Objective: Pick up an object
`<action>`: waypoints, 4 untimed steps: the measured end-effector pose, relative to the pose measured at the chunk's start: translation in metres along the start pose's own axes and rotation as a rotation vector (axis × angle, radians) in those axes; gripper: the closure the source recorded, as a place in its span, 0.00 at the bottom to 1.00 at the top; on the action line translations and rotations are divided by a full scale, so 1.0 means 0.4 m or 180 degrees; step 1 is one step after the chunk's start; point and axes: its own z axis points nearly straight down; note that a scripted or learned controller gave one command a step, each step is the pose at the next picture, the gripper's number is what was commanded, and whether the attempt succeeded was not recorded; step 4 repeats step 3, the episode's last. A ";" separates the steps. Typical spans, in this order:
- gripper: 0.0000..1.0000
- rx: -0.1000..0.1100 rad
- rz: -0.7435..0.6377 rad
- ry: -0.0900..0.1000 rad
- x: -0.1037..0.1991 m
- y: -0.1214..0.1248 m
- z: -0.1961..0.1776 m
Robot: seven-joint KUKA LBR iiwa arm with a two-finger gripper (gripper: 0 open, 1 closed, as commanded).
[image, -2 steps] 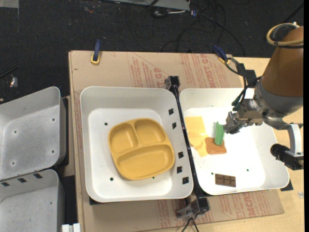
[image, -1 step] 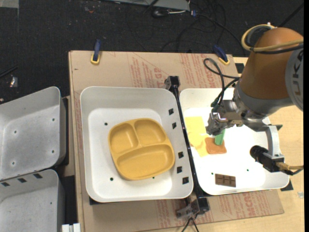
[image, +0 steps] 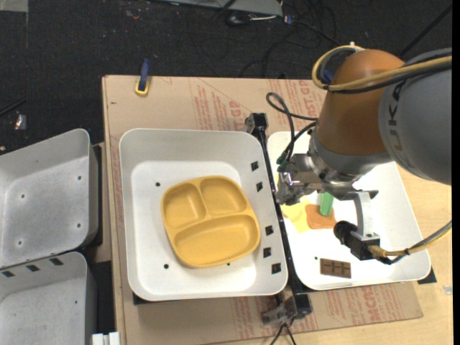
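Low over the right bin [image: 402,192], the gripper [image: 302,189] hangs above a yellow piece [image: 293,212], orange piece [image: 320,218] and green block [image: 327,204] lying clustered, so, its fingers' state untellable behind the wrist, a descent may nudge them apart or catch two.

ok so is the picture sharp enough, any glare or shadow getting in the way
Camera view: mostly sharp and evenly lit; the yellow divided plate reads crisply in the left bin; the arm throws shadow over the right bin, muddying the small green piece, orange piece and brown bar; mild sheen on the orange band.
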 end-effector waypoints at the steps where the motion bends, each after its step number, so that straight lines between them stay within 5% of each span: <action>1: 1.00 -0.0004 0.0001 -0.0001 0.108 -0.002 0.018; 2: 1.00 -0.0002 0.0007 -0.0005 0.180 0.005 0.069; 3: 0.00 -0.0007 0.0017 -0.0006 0.177 0.005 0.066; 4: 0.00 -0.0007 0.0017 -0.0006 0.177 0.005 0.066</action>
